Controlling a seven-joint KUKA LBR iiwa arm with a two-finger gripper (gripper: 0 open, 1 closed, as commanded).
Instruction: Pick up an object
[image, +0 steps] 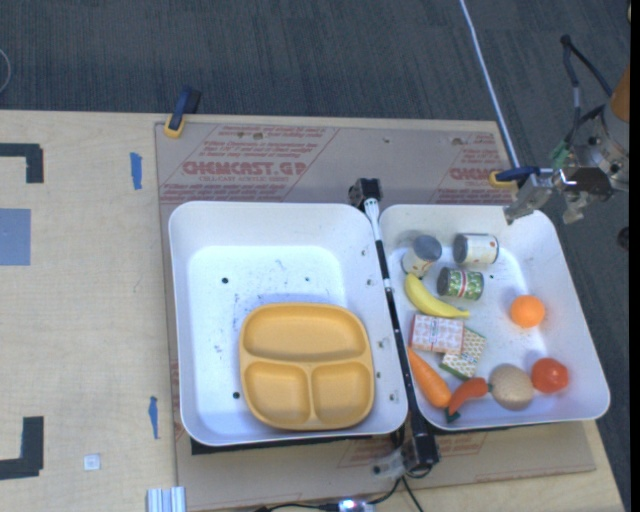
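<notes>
Gripper (548, 200) is hovering at the upper right, over the far rim of the right bin (585, 345), w/ nothing between its fingers; can't tell how wide they're set, the view's too small & cluttered there. Arm w/ orange band (625, 98) is reaching in from the right edge.

All objs are sitting in the right bin, below & left of the gripper. Nearest: a white can (476, 248) lying on its side, just below-left of it. A grey round obj (428, 247) is lying further left, next to the can. A green-labelled can (461, 284) is lying below the white one, touching a banana (430, 298) on its left. An orange ball (527, 311) is sitting almost straight below the gripper, apart from the rest.

Further down: a small patterned box (437, 333) & a green/white packet (466, 350), a carrot (430, 379), a red pepper (466, 394), a tan potato-like obj (511, 385) & a red tomato (549, 375) near the bin's near edge.

Well left of the gripper, the left bin (200, 300) is holding a yellow 3-compartment tray (306, 363).
</notes>
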